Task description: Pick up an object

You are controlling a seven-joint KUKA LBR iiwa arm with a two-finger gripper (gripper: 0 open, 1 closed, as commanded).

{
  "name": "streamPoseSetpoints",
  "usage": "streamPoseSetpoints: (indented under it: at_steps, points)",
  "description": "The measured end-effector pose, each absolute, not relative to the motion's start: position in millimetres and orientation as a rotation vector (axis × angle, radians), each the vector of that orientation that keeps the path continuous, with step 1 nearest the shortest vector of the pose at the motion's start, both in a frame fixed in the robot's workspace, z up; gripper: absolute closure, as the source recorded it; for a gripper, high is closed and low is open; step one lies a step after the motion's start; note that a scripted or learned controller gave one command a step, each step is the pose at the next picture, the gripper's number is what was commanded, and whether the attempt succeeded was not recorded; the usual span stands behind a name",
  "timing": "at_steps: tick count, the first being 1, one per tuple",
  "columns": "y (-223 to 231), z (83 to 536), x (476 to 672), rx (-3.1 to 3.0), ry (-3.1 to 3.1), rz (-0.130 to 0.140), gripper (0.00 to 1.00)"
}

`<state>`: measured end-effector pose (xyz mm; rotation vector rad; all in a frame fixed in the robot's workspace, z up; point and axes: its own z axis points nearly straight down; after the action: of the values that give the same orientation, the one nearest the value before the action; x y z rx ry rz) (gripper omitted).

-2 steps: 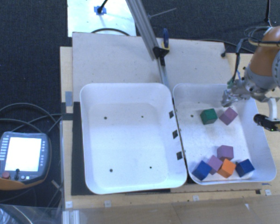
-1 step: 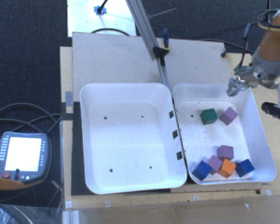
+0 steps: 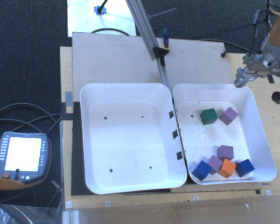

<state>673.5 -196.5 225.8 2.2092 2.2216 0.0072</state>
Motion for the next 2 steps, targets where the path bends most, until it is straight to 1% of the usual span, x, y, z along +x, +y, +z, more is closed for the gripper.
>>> streamPoseSetpoints:
  at_steps: [1, 2]
  points:
    - [-196.6, 216.4, 674.5, 2.213, 2.225, 0.002, 1.00]
    - [-141.9, 230.4, 680.6, 2.208, 2.231, 0.006, 1.00]
